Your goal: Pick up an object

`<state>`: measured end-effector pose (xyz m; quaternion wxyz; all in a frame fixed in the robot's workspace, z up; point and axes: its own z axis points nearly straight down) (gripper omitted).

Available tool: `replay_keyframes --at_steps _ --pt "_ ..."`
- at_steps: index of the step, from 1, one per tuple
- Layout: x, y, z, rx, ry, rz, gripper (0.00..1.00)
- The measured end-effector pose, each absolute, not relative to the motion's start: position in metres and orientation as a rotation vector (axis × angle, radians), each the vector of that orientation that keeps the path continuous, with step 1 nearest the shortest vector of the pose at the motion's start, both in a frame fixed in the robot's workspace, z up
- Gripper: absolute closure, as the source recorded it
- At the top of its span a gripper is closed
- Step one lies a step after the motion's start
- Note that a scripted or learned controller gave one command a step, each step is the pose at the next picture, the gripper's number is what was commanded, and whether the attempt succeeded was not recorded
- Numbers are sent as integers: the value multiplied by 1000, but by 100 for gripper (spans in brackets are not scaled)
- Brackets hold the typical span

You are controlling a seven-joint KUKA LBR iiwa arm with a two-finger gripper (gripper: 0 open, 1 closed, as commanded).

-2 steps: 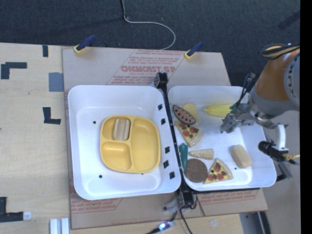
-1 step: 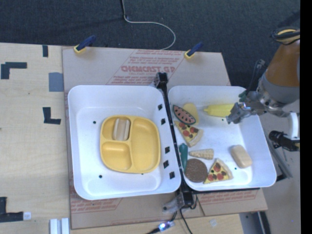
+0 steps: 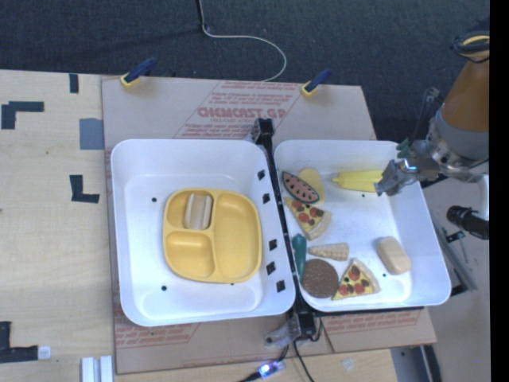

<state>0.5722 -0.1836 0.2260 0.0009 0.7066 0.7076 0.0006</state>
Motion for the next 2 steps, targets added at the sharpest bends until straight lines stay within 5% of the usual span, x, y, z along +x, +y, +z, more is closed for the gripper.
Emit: replay_keyframes --at_steps 2 --pt "552 -76 214 2217 2231 -1 100"
